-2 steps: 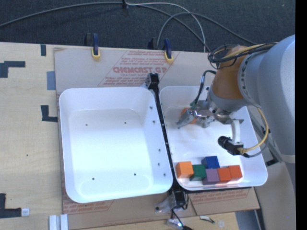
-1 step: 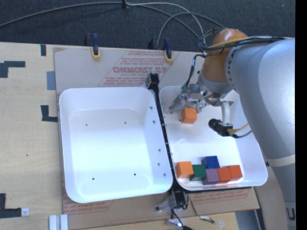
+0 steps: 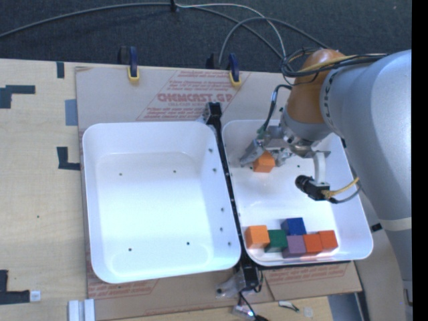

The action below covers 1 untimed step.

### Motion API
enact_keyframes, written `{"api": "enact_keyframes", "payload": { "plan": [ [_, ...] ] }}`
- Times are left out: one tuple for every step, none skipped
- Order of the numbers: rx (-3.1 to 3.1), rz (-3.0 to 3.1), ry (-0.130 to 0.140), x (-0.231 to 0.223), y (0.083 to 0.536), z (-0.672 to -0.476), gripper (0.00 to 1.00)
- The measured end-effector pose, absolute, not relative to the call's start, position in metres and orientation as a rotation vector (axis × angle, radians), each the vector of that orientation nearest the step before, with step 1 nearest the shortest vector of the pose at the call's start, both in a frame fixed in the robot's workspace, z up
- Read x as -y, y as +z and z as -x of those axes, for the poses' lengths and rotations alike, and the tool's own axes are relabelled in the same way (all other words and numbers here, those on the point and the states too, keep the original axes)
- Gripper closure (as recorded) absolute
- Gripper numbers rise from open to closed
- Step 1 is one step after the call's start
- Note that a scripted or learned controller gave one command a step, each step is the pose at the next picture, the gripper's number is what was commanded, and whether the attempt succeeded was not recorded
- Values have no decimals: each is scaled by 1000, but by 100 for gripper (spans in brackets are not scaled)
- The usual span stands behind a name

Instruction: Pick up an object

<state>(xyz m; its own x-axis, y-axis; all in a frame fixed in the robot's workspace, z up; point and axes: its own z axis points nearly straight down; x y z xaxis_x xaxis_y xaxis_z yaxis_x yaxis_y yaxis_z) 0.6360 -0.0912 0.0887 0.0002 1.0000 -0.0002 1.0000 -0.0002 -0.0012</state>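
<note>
I see the gripper (image 3: 265,154) over the right bin (image 3: 354,236), its fingers clamped on an orange block (image 3: 264,163) held above the floor. Five more blocks (image 3: 290,239) sit clustered at that bin's near edge.

Orange block (image 3: 264,162) between hand's (image 3: 262,154) fingers, raised.

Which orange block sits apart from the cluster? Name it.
The orange block at the hand, high in the right bin. The other two, one left and one right, sit with the blue, green and purple blocks along the bin's near edge.
</note>
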Motion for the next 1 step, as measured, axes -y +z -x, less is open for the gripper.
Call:
{"api": "enact_keyframes", "payload": {
  "plan": [
    [2222, 2221, 0, 91, 99, -636, 100]
  ]
}}
